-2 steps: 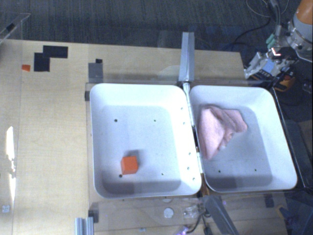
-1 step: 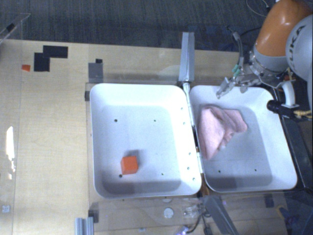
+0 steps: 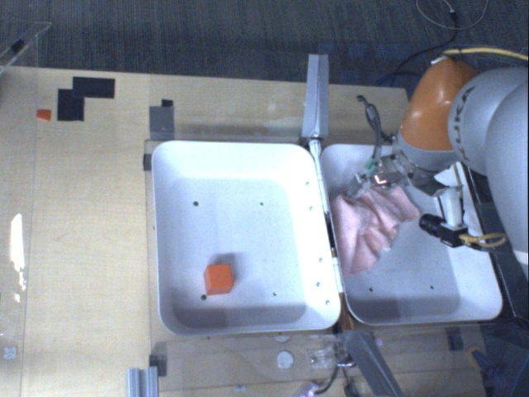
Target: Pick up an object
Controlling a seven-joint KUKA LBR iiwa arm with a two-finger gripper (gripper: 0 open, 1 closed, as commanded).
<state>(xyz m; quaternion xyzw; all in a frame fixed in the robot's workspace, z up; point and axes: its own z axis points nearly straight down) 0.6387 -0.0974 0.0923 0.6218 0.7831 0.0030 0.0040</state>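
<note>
A pink cloth (image 3: 370, 226) lies crumpled in the right bin (image 3: 430, 292), against its left wall. My gripper (image 3: 376, 176) is down at the cloth's upper end, under the grey wrist and orange band, touching or just above the fabric. An orange cube (image 3: 219, 279) rests in the left bin (image 3: 240, 180), near its front left corner, far from the gripper.
The two bins meet at a shared divider (image 3: 326, 222), with a grey metal post (image 3: 316, 98) behind it. A black cable fitting (image 3: 442, 228) on the arm hangs over the right bin. Black markers (image 3: 81, 95) sit on the wooden bench at far left.
</note>
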